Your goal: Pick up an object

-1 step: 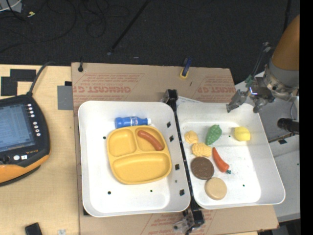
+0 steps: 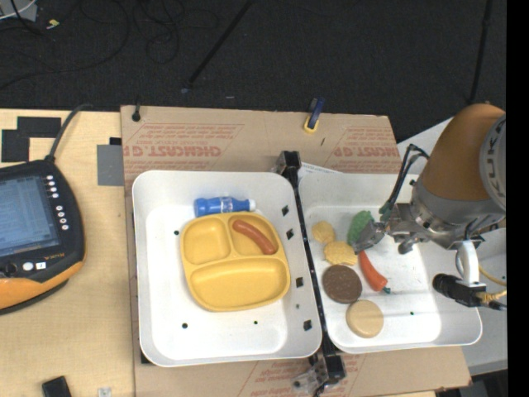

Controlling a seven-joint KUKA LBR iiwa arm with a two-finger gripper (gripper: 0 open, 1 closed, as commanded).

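The right bin holds several toy foods. A green leafy piece lies near its middle, with a red-orange pepper just below it. Two yellow pieces sit to the left, a brown round patty lies under them, and a tan round bun is near the front. My gripper hangs low over the bin, its tip right beside the green piece and above the pepper's top end. Nothing is clearly caught between its fingers.
The left bin carries a yellow divided plate with a red sausage in one compartment, and a blue bottle lies behind the plate. A tablet controller rests on the bench at far left.
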